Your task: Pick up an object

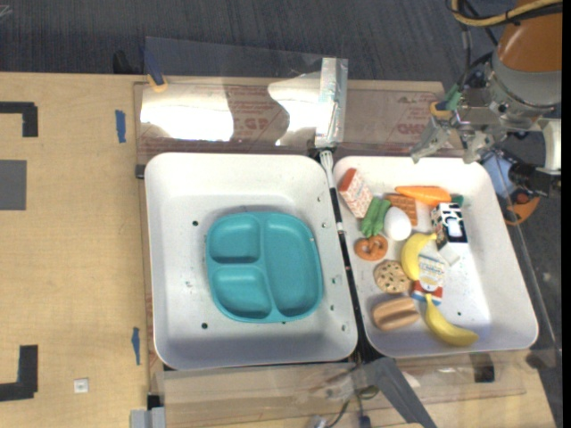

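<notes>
The right bin (pixel 508 266) holds a pile of toy food: an orange carrot (pixel 422 193), a white egg (pixel 398 226), a yellow banana (pixel 439 315), a cookie (pixel 390 276), a hot dog (pixel 395 312), a green pod (pixel 375 215) and a red-and-white carton (pixel 354 192). My gripper (pixel 449 146) hangs above that bin's far rim, up and right of the carrot. Its fingers are spread open with nothing between them. The orange band of the arm (pixel 533 43) shows at the top right.
A teal divided plate (pixel 265 266) lies in the left bin (pixel 169 239). A small black-and-white item (pixel 452 222) and a small printed carton (pixel 431 271) sit by the banana. A clear panel (pixel 241 105) stands behind the left bin.
</notes>
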Controlling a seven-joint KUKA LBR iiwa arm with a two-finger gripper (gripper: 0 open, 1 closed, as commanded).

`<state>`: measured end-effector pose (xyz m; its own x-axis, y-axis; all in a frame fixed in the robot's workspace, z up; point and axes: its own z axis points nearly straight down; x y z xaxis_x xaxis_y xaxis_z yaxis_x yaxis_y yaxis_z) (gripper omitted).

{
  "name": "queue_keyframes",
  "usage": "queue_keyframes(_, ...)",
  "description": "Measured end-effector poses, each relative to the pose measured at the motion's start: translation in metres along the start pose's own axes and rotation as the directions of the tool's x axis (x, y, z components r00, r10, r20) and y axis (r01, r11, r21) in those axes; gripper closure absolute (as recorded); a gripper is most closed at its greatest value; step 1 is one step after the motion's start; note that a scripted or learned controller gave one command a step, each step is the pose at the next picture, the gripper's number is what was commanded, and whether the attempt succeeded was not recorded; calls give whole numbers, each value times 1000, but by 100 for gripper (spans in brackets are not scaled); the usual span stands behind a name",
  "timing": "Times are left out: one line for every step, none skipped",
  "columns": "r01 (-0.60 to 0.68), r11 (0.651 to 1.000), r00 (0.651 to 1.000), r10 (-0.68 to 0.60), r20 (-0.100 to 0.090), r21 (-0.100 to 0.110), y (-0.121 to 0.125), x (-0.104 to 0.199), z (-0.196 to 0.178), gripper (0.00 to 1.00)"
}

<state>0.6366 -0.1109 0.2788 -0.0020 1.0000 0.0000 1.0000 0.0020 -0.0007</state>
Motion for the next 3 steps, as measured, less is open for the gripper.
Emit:
queue_keyframes(-81,997,997,81,-1,15,26,-16,161,0)
queue_keyframes(-36,999,999,36,-1,-23,27,-28,173,0)
queue_keyframes(112,993,994,-112,7,-25,9,-24,179,0)
